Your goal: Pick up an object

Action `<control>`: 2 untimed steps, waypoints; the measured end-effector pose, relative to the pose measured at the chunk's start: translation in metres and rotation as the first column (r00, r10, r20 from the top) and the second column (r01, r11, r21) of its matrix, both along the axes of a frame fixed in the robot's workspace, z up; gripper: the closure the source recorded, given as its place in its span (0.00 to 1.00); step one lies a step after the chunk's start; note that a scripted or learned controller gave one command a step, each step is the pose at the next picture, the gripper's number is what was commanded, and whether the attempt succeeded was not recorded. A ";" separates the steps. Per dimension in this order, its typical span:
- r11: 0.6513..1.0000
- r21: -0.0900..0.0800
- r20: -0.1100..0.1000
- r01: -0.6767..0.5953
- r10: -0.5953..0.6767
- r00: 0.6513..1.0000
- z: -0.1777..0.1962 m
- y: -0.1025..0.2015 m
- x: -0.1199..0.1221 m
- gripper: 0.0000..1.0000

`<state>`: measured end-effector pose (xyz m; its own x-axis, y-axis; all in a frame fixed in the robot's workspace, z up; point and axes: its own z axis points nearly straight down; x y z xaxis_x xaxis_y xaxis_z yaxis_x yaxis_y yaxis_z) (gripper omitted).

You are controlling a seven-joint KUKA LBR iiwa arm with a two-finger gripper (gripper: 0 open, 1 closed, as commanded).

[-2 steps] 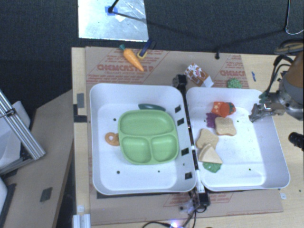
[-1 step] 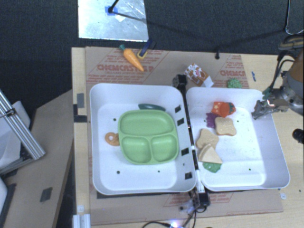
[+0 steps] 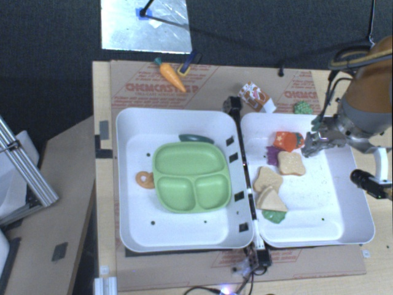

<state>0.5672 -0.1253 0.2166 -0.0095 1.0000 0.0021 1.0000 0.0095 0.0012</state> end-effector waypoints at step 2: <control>1.000 -0.002 0.002 0.003 -0.003 1.000 0.013 0.066 -0.006 1.00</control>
<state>0.5607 -0.0594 0.2293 -0.0067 1.0000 0.0004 1.0000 0.0067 0.0029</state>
